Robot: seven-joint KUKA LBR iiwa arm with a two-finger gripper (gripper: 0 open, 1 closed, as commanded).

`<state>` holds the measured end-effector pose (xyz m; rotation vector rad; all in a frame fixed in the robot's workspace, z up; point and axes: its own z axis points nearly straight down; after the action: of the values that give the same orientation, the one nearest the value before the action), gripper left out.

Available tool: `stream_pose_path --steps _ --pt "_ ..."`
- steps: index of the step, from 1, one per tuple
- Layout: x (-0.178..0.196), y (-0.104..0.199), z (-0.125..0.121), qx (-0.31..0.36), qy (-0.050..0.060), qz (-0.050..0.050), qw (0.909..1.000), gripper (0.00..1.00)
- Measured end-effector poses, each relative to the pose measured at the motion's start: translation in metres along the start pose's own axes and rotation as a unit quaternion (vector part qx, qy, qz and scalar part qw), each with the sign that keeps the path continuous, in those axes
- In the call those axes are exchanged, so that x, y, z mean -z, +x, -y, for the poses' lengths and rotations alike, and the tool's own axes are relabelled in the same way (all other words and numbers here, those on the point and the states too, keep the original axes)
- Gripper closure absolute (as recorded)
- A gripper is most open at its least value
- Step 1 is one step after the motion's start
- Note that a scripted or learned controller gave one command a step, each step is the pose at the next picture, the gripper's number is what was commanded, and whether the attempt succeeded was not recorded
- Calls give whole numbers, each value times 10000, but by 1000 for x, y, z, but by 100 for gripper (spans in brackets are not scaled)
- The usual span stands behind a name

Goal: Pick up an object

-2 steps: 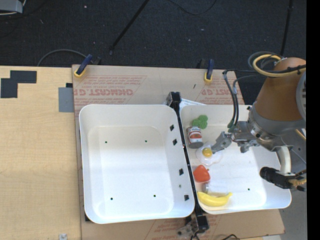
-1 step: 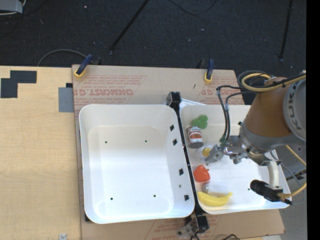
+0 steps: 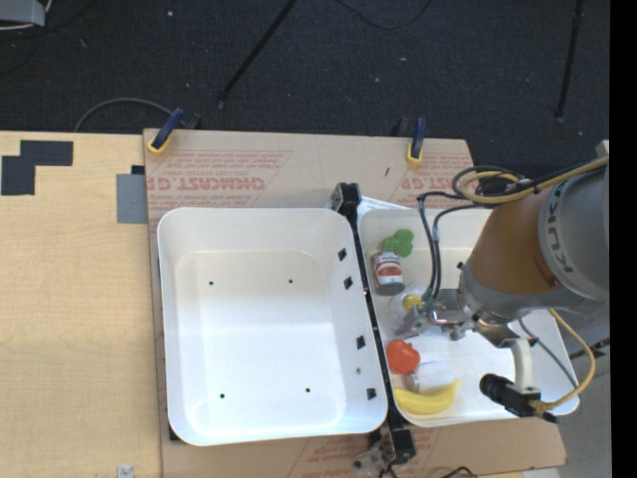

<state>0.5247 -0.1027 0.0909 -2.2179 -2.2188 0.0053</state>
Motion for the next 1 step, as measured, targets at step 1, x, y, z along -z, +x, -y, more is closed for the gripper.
stream_pose_path --steps 1 --pt "13 -1 -1 -10 -22 4 10000 100"
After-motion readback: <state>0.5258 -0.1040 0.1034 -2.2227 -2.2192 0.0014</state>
